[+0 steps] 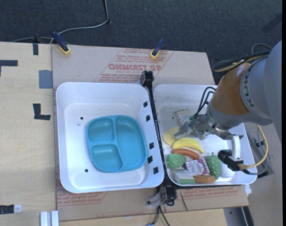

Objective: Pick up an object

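Note:
My gripper (186, 127) hangs low inside the right bin (237, 175), just above a heap of toy food. Right below it lie a yellow banana (188, 144), a pale yellow slice (169, 137) and an orange hot dog (186, 153). Further toward the front sit a green vegetable (176, 161), a red-and-white packet (196, 166), another green piece (214, 166) and an orange carrot (204, 178). Nothing shows between the fingers. The arm's orange band (230, 95) rises at the right.
The left bin (72, 98) holds a blue divided plate (117, 142). A black divider (152, 121) runs between the bins. Cardboard (128, 65) lies under both, with yellow clamps (61, 43) at its back edge. A black-and-white fitting (231, 155) and cables sit by the right bin's right wall.

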{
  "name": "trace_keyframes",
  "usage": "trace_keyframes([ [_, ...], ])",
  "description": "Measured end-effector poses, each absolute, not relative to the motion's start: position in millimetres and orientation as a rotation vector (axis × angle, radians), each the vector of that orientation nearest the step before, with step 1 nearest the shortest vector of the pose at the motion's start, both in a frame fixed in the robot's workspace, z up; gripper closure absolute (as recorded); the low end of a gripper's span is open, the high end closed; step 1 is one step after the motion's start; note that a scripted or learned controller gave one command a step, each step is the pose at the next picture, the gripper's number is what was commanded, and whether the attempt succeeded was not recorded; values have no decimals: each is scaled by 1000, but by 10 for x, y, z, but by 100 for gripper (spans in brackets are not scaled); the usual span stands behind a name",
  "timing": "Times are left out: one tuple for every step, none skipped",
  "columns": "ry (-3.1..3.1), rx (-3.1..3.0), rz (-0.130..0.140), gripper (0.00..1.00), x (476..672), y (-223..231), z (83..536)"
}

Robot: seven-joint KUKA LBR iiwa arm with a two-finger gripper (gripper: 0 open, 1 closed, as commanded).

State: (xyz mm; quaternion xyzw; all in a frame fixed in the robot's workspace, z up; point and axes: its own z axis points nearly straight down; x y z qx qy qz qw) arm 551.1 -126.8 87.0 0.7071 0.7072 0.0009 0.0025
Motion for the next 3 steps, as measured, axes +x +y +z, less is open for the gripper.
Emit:
trace_keyframes([
  [2217, 2217, 5, 0, 5068, -1041, 866],
  [2221, 2220, 1, 0, 5390, -1041, 861],
  [2220, 2218, 2, 0, 5837, -967, 861],
])
